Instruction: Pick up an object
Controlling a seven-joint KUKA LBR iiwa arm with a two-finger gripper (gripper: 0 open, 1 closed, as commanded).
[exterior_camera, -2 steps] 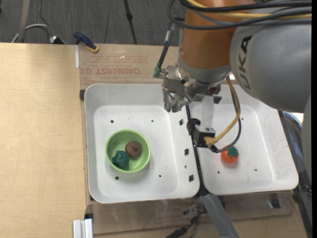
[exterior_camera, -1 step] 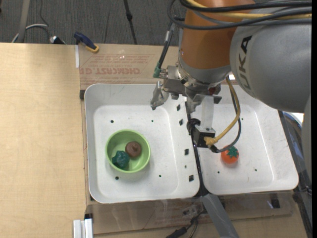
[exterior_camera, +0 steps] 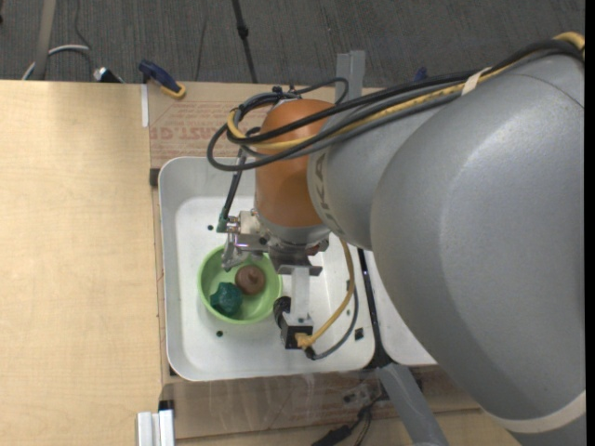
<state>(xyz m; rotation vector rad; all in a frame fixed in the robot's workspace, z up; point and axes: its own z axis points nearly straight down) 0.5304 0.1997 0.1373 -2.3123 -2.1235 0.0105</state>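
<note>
Brown ball sits in the green bowl with a teal lump beside it, just below and left of the jaws at the gripper, whose state I cannot tell under the wrist.

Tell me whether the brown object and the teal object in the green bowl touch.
Cannot tell: in the camera view, the brown object and teal object sit close, their meeting edges unclear.
</note>
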